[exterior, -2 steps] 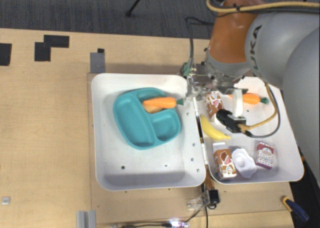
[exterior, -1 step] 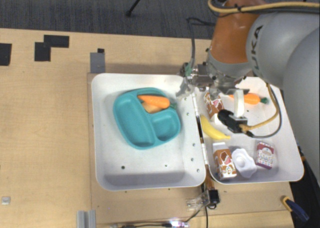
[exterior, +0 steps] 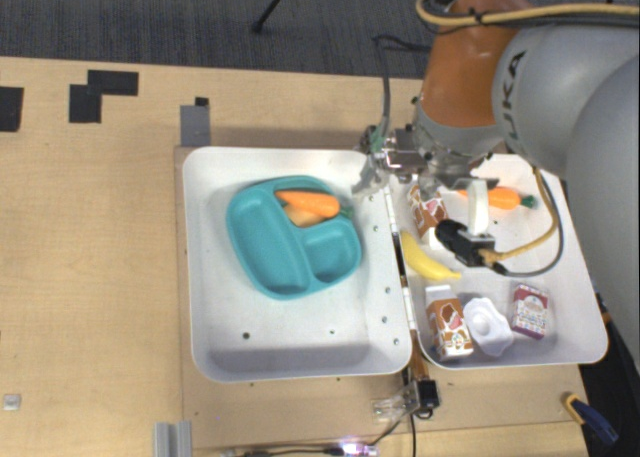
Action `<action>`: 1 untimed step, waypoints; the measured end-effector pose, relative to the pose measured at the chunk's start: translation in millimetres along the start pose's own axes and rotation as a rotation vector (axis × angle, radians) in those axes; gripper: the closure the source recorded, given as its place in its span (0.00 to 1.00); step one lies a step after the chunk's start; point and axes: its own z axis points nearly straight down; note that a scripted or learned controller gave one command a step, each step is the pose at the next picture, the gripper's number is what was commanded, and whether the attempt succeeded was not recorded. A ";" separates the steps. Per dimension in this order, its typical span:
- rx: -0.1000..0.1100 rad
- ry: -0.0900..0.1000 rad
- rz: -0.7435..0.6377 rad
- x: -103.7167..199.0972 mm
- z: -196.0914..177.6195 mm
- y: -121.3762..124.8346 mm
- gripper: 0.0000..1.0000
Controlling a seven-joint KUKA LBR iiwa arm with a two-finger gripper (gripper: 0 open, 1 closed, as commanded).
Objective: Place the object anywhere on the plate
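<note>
Orange and whole, the carrot (exterior: 306,206) lies in the back compartment of the teal plate (exterior: 270,245) in the left bin (exterior: 215,275). The gripper (exterior: 385,167) hangs just right of it over the bins' shared edge, apart from the carrot; its grip state cannot be told.

In the left bin (exterior: 215,345) the teal plate (exterior: 292,243) fills the middle, with a carrot (exterior: 308,207) in its far compartment, leaving bare floor along the near edge and near the left corners. The right bin (exterior: 570,345) is crowded: a banana (exterior: 428,262), two cartons (exterior: 450,323), a white cup (exterior: 487,325) and a second carrot (exterior: 503,198). The arm (exterior: 480,65) hangs over its far-left corner, blocking passage there.
</note>
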 end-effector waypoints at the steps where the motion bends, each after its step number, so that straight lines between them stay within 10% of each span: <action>1: -0.005 0.001 -0.007 1.5 -11.7 1.8 1.00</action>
